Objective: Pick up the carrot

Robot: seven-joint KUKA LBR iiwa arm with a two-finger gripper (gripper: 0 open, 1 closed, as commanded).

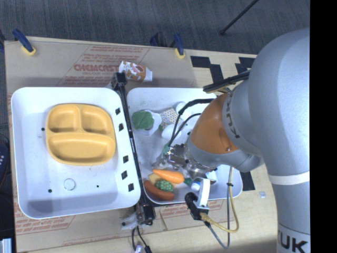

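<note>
While the grey arm (263,115) reaches over the right of two white bins (158,96), its tool (181,159) hangs just above one carrot (168,176) near that bin's front edge; whether it is apart or together cannot be told. One sausage (159,190) lies just beside the carrot, one broccoli (142,120) farther back. One yellow divided tray (80,133) sits in the left bin (23,141).

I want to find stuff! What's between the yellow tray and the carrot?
In the camera view, the two white bins' touching walls lie between the yellow tray and the carrot.
</note>
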